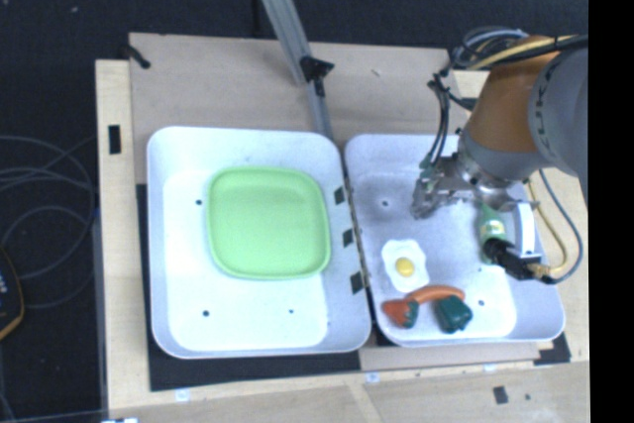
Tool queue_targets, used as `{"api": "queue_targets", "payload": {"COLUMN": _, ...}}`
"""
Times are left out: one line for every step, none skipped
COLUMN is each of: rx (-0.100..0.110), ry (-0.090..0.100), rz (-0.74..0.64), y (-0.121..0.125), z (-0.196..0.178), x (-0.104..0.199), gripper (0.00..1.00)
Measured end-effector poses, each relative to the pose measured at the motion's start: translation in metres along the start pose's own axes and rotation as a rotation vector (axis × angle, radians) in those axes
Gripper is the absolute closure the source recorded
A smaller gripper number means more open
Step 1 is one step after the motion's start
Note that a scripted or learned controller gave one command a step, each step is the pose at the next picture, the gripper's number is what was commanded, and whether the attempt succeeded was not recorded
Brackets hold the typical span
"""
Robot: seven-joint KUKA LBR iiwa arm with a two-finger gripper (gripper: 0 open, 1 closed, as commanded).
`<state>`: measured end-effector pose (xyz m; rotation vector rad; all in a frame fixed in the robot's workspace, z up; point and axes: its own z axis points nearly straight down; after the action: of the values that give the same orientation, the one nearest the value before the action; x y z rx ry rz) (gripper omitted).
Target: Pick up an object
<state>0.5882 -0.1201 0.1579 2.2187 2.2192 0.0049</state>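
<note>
Two white bins (178,163) sat on the desk (396,74). Whether the tool (426,198) was wide or narrow could not be told; it hung above the fried egg (404,264), and so flat a thing could likely slip free.

Slanted overhead view of both bins (168,213)

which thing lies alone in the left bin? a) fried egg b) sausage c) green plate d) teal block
c: the green plate lies by itself in the left bin, while the fried egg, sausage and teal block sit together in the right bin.
</note>
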Motion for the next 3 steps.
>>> {"api": "queue_targets", "payload": {"rx": -0.001, "ry": 0.000, "rz": 0.000, "y": 0.001, "z": -0.053, "x": -0.001, "gripper": 1.00}}
{"api": "queue_targets", "payload": {"rx": 0.002, "ry": 0.001, "rz": -0.003, "y": 0.003, "z": -0.067, "x": 0.045, "gripper": 1.00}}
{"api": "queue_targets", "payload": {"rx": 0.003, "ry": 0.001, "rz": -0.003, "y": 0.004, "z": -0.077, "x": 0.091, "gripper": 1.00}}
